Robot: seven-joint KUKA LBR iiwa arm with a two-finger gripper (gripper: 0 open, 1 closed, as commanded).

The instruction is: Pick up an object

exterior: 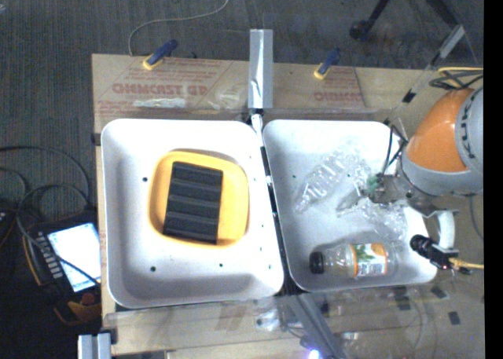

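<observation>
In the right bin (314, 271), a clear plastic bottle (351, 259) with an orange-and-green label and a dark cap lies on its side near the front wall. Crumpled clear plastic wrap (330, 177) is spread across the bin's middle and right. My gripper (379, 189) is down at the right side of this bin, against the wrap's right end and above the bottle. The grey arm with its orange band (442, 145) rises behind it. In the left bin (126, 271) rests a yellow block with a black ribbed pad (195, 200) on top.
A metal bar (259, 75) stands at the back between the two bins. Two blue-and-yellow clamps (159, 54) hold the board behind them. A black cable end (424, 247) hangs by the right bin's front right corner.
</observation>
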